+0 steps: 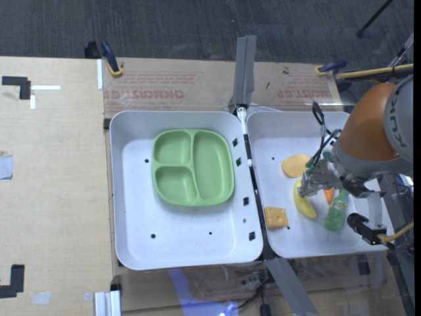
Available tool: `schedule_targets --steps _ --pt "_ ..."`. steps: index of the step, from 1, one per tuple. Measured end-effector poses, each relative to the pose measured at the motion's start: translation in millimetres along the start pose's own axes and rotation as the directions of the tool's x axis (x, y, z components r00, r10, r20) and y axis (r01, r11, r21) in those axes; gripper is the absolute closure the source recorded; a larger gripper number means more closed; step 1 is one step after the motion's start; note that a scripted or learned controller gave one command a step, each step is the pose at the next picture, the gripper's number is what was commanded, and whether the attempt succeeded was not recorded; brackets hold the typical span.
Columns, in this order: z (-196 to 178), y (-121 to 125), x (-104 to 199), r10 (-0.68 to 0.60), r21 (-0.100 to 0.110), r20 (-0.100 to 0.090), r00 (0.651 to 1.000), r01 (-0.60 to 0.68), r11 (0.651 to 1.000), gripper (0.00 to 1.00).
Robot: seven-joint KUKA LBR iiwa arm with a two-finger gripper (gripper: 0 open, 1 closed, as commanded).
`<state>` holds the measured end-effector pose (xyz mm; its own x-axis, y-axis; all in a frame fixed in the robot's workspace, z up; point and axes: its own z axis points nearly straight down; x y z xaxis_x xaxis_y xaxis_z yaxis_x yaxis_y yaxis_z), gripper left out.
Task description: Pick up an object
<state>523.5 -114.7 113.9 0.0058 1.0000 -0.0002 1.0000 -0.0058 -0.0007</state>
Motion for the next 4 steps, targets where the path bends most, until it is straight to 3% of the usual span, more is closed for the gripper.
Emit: schedule_targets --steps 1,2,3,4 --pt "1 -1 0 -0.001 0.003 0.000 1.000 0.001 1.000 0.00" --pt "-7 -1 -1 0.002 0.004 -0.001 1.000 -0.002 1.000 1.00" --pt "-7 -1 -1 0.002 0.004 0.000 1.000 -0.002 1.000 0.00" --pt "-29 30 -44 0.056 0.001 0.001 0.998 -0.056 0.998 0.00"
